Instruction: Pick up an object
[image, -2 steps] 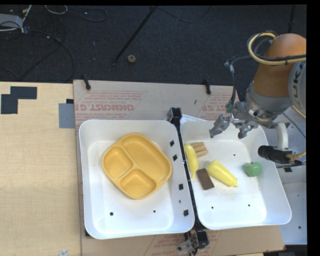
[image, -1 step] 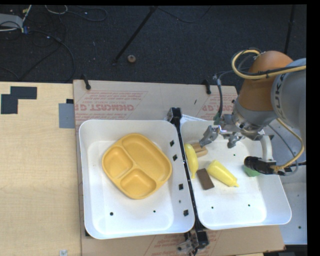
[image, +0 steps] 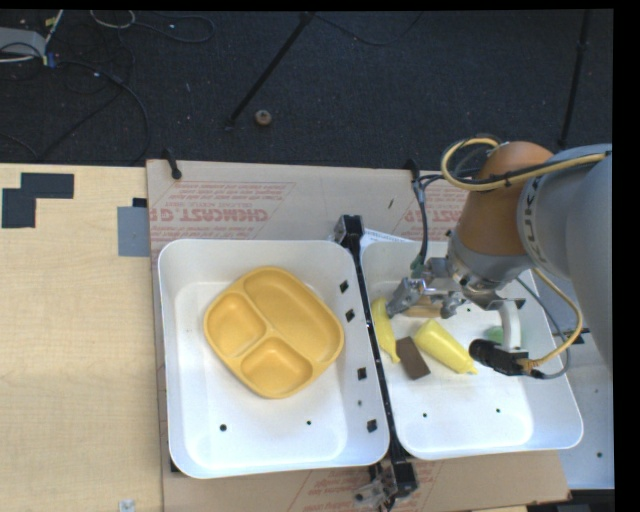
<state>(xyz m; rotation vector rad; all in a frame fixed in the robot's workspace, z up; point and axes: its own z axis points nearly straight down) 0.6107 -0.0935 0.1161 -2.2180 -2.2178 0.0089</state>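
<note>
**Presently: end effector low in the right bin, cone just beside it**

Item 1. Cone, yellow. Lies flat in the right bin, in its upper left part. Long axis runs on a diagonal, from the upper left to the lower right of the view. The broad end is at the upper left and the narrow tip points to the lower right. Nothing grips it.

Item 2. Arm, grey, with orange band. Enters from the right and bends down into the upper part of the right bin. End effector sits low, just above the cone's broad end in the view. Whether it is open or closed cannot be told, and no object can be seen held in it.

Item 3. Right bin, white and shallow. Other contents:
- brown block, small, touching or just beside the cone's left side;
- yellow piece, slim, near the bin's left wall, left of the block;
- green item, small, right of the cone, partly hidden.

Item 4. Left bin, white and shallow. It contains one plate, yellow, with three compartments, lying near the centre and turned at an angle to the bin's walls.

Item 5. Table, pale wood. It carries both bins side by side on a cardboard sheet with red print.
</note>
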